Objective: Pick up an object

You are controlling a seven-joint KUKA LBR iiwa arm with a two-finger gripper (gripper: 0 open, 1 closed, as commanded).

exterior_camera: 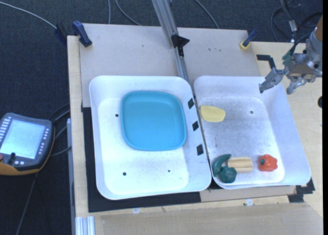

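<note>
Status: no object picked yet.
Two-finger gripper (281,82) spread apart, grasping nothing, above far right rim of right white bin (294,126).
Candidates lay on that bin's floor:
- yellow rounded piece (212,113), far left
- green pepper-shaped toy (224,168), tan wooden block (240,164), red tomato-shaped toy (267,163), near edge
Remaining: descend, grasp, lift.

Both white bins (102,126) look like smooth, faintly speckled plastic, the turquoise plate (154,120) a satin plastic, the red tomato (267,163) and green pepper (224,169) glossy plastic, the yellow piece (212,113) matt, the bench board (128,49) matt, the slanted rail (161,3) brushed metal
</note>
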